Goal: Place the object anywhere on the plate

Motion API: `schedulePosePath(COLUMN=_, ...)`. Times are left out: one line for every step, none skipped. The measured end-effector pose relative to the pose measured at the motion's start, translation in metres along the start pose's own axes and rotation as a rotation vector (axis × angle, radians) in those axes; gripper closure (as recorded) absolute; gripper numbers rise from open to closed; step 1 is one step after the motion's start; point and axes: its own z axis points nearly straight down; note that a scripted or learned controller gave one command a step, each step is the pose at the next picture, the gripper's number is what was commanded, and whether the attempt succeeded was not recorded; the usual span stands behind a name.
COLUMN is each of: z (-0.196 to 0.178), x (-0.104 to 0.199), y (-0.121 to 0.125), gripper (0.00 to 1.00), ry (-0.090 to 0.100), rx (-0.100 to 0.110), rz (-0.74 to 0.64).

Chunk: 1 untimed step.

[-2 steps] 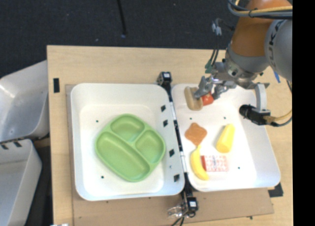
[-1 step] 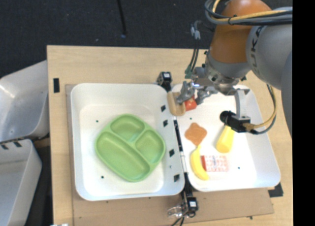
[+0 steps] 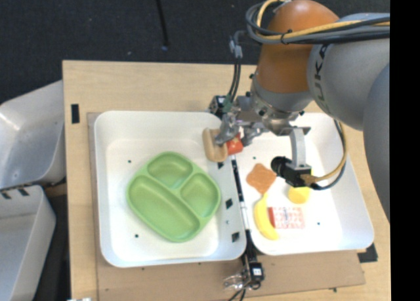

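The green plate [image 3: 174, 195] lies open from above, with bare white bin floor all round it inside the left bin [image 3: 111, 142]. Above the plate's upper right corner, the tool [image 3: 230, 141] and a tan object [image 3: 214, 145] crowd the ridge between the bins. Right of the plate, beyond that ridge, an orange piece [image 3: 260, 178], a yellow piece [image 3: 264, 220] and a small yellow block [image 3: 298, 195] take up floor.

Green 3-compartment plate [image 3: 174, 196] in left bin [image 3: 105, 162], gripper [image 3: 230, 137] over bin divider, tan object [image 3: 214, 145] beside it
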Motion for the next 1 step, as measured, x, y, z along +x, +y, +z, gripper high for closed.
schedulePosePath(z=-0.0002, x=0.0494, y=-0.0257, gripper=1.00, ry=-0.001, rx=0.001, rz=0.001)
